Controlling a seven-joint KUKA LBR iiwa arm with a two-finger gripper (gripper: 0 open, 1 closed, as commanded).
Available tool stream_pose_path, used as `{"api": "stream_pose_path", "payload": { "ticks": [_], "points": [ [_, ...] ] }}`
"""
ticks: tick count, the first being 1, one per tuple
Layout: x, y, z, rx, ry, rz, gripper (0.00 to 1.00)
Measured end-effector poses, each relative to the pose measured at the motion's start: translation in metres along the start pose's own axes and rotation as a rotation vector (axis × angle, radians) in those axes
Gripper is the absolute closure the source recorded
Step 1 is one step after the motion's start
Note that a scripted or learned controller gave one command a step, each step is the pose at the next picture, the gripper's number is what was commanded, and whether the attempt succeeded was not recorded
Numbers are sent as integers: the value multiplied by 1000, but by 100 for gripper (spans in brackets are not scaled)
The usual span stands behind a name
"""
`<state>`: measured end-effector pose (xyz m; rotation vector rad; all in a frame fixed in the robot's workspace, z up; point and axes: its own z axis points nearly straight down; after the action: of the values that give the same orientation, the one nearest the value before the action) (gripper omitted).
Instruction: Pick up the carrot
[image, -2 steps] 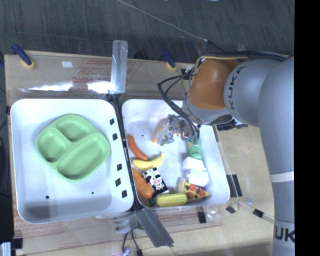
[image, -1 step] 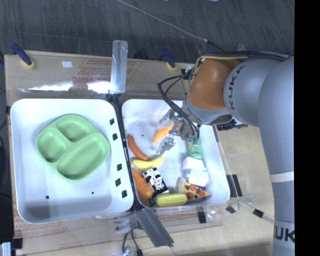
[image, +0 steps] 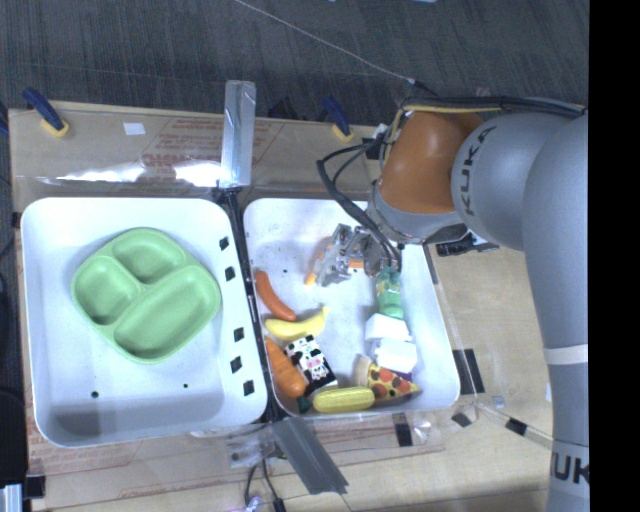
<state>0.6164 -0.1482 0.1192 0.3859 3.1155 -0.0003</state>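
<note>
**binwatcher:** ok so where's the carrot (image: 284, 368) sitting right now?

**kuka_fan:** Low in the right bin (image: 440, 340), hard against its left wall, lying at a slant. The black-and-white cow-patterned toy (image: 309, 361) touches it on the right, and the yellow oblong piece (image: 343, 399) lies just past its lower end, towards the near rim.

**binwatcher:** and the rest of the pile around it?

**kuka_fan:** Directly above the carrot is the banana (image: 295, 325), and above that a red-orange sausage thing (image: 273, 294), tilted much the same way as the carrot. Over to the carrot's right, past the cow toy, there's a pizza slice (image: 392, 383) and a white block (image: 392, 343) higher up from it (could be two blocks stacked, hard to say), with a green bottle (image: 389, 296) above those.

**binwatcher:** gripper?

**kuka_fan:** The gripper (image: 345, 254) hangs over the upper middle of that bin, well apart from the carrot, up and to its right. There's a small orange bit at its left tip, too blurry to name. Honestly can't tell if the fingers are spread or closed, it's a metallic jumble from this angle.

**binwatcher:** other side?

**kuka_fan:** Left of the carrot, across the divider, the left bin (image: 40, 330) holds a green sectioned plate (image: 147, 291). Both bins sit on the desk (image: 500, 300).
</note>
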Motion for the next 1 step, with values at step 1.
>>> {"api": "stream_pose_path", "payload": {
  "ticks": [1],
  "points": [
    [69, -17, 22, 0, -8, 259, 100]
  ]
}}
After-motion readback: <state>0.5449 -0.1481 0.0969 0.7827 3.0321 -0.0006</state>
